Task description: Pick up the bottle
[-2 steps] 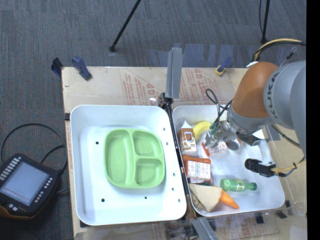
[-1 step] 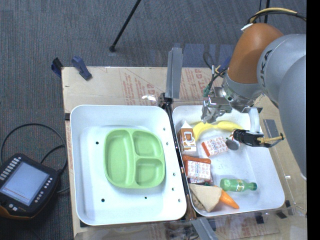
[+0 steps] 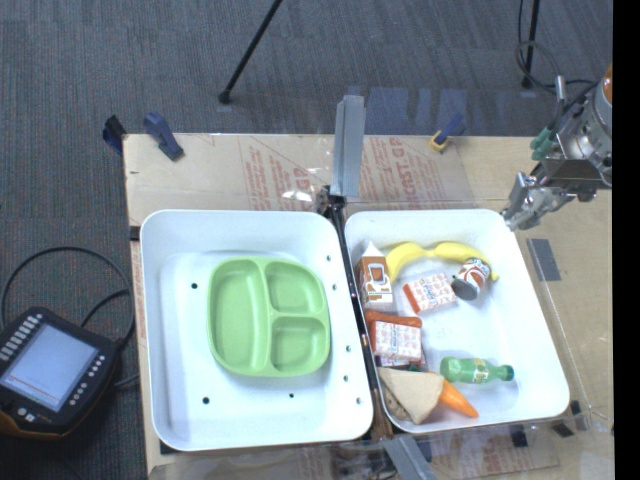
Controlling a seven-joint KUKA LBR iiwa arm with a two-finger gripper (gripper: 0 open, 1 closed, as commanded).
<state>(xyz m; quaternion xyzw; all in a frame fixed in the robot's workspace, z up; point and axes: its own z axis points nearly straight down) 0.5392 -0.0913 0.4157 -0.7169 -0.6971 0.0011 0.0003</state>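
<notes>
Bench (image 3: 250,168): brown board top with red printed lettering, set on dark grey ribbed carpet (image 3: 120,48). Blue clamps (image 3: 160,134) grip its far left edge; a yellow-and-blue clamp (image 3: 445,133) sits on the far edge toward the right. A grey upright post (image 3: 348,148) stands at the far edge between the two bins.

Left bin (image 3: 170,268): white, shallow, holding a green divided plate (image 3: 268,316) with three compartments, lying flat near its middle.

Right bin (image 3: 530,308): white, shallow, crowded. Contents: a yellow banana (image 3: 425,255) at the far side; a small carton (image 3: 375,278) beside it; a red-and-white packet (image 3: 430,292); a small can (image 3: 472,277) on its side just right of the packet; a second red packet (image 3: 396,339); a sandwich wedge (image 3: 414,396) and an orange carrot (image 3: 458,400) at the near edge.

Bottle (image 3: 476,371): green, lying on its side in the near part of the right bin, just above the carrot.

Pincer (image 3: 522,211): over the bench beyond the right bin's far right corner, well apart from the bottle, nothing between its fingers; whether wide or narrow, cannot tell.

Room: a black tripod leg (image 3: 255,38) slants across the carpet; a handheld control pendant (image 3: 50,368) with a screen lies on the floor at left, cable looped.
</notes>
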